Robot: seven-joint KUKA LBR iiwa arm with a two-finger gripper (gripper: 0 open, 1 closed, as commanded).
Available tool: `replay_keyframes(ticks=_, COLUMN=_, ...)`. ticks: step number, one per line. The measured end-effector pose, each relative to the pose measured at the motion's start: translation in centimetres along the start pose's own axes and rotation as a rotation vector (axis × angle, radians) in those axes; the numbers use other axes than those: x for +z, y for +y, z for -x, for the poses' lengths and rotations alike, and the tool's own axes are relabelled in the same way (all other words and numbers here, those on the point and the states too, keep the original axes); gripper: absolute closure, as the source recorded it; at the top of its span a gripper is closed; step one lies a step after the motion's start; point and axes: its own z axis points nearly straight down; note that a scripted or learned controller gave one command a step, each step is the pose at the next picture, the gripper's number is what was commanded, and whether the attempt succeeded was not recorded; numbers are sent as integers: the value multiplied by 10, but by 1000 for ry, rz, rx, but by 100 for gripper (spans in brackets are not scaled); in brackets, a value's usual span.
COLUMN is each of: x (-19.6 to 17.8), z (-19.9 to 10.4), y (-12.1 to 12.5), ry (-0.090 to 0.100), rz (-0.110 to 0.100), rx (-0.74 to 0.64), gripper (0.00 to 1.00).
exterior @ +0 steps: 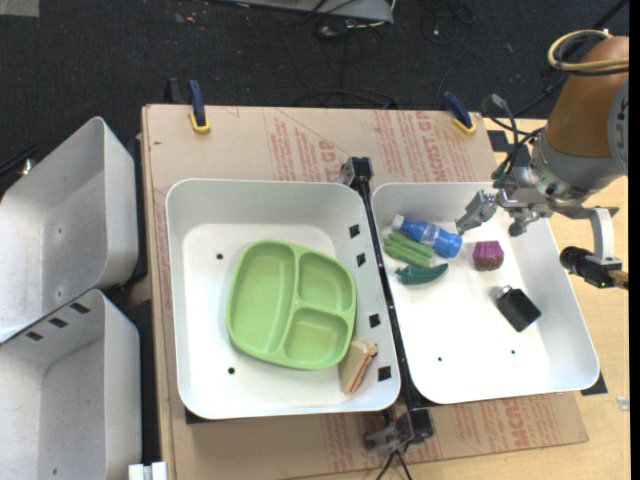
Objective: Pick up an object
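Two white bins, gripper [497, 212] spread and holding nothing, purple block [487, 255] just below it, blue bottle [431, 234] left, black box [518, 308] farther below.

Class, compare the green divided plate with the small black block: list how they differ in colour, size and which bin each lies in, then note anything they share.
The green divided plate is light green; the small black block is black. The plate is far larger, filling much of its bin, while the block is among the smaller items in view. The plate lies in the left bin, the block in the right bin. Both rest on a white bin floor, untouched by the gripper.
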Motion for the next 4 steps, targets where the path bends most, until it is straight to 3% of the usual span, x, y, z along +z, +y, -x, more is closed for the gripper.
replay_keyframes(ticks=1, x=62, z=1, y=1, ry=-1, rz=1, rx=1, gripper=0)
replay_keyframes(ticks=2, x=69, z=2, y=7, ry=-6, rz=21, rx=-1, gripper=0)
replay_keyframes(ticks=3, x=61, z=1, y=6, ry=-5, rz=19, rx=-1, gripper=100)
replay_keyframes(ticks=4, x=-2, z=-2, y=13, ry=-2, rz=8, rx=-3, gripper=100)
